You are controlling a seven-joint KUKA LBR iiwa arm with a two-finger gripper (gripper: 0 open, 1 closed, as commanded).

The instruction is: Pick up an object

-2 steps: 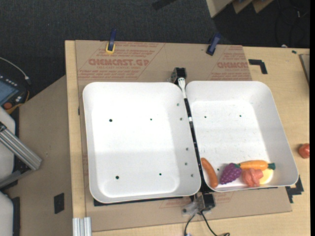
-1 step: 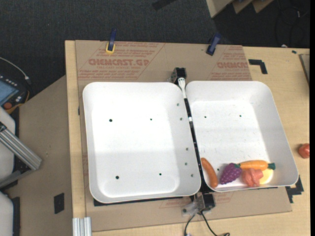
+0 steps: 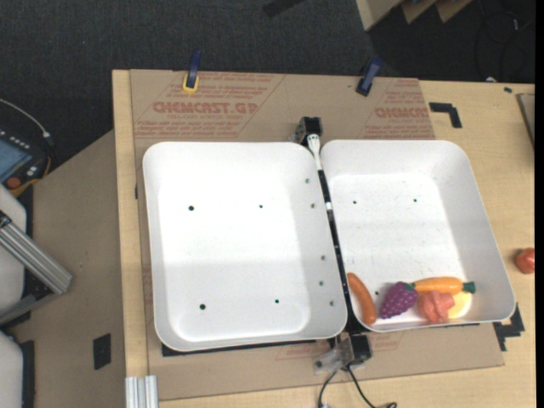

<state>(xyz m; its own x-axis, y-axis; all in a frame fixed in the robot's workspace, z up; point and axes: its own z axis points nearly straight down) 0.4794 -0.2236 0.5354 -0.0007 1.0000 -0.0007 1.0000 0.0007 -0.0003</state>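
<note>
Whether the gripper is open or closed, and whether it carries anything, cannot be told. Candidate objects lie clustered in the near corner of the right bin (image 3: 399,202): an orange-red sausage-shaped toy (image 3: 361,298) beside the dividing wall, a purple grape bunch (image 3: 397,299) just beside it, an orange carrot (image 3: 442,285) with a green tip, and a red piece (image 3: 433,306) touching a yellow piece (image 3: 460,306). The left bin (image 3: 229,245) adjoins it. A small red object (image 3: 525,261) rests on the bench outside the bins. Both bins sit on a brown board (image 3: 255,104) printed "CHEMCAST GP" in red, held by two clamps (image 3: 192,75) at its far edge. Dark carpet (image 3: 127,15) surrounds the bench.
</note>
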